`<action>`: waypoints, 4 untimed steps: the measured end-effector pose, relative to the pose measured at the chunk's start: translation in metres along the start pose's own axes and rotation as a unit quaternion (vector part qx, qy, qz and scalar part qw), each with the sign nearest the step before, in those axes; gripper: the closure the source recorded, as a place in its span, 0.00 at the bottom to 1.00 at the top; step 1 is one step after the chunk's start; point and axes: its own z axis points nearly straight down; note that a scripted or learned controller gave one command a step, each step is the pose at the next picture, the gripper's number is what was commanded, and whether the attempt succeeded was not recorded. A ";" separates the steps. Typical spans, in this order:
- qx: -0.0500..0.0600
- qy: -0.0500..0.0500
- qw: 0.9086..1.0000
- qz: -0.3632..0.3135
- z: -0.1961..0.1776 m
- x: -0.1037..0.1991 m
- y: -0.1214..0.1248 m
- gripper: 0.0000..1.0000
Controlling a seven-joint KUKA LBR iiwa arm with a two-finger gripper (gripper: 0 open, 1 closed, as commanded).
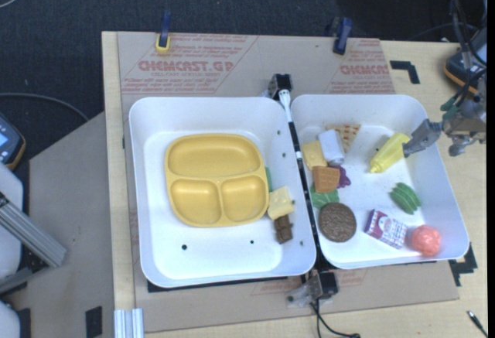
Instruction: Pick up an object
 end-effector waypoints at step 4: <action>-0.004 0.000 1.000 -0.002 0.153 0.002 -0.005 0.00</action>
